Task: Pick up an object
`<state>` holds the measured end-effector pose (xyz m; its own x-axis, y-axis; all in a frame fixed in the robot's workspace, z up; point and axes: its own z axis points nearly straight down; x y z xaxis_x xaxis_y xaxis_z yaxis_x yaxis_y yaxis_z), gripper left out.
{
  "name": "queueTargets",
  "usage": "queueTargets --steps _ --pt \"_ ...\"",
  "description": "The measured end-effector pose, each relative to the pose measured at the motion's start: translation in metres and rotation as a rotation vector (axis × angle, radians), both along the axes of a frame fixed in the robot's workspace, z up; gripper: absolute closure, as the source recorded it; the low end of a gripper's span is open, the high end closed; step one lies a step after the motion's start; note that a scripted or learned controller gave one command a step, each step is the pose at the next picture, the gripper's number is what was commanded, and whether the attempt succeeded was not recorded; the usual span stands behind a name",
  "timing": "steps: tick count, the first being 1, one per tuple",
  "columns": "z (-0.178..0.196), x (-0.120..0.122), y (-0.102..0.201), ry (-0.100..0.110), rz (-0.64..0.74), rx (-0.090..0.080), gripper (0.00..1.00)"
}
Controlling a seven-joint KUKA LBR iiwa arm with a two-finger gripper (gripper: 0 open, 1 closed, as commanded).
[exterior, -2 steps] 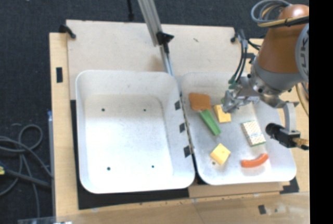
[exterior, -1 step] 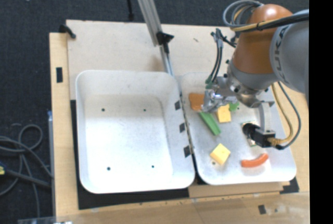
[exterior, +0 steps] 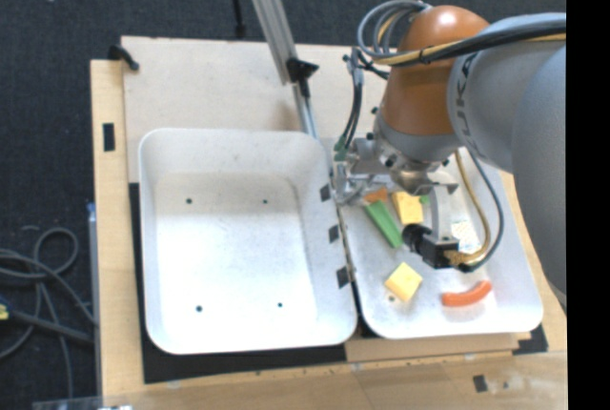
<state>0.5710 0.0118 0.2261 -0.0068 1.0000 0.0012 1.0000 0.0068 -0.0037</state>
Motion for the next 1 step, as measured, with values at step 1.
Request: queueTargets --steps 1 --pt "0.0082 0.0015 0.0432 -0.005 0.001 0.001 1.00"
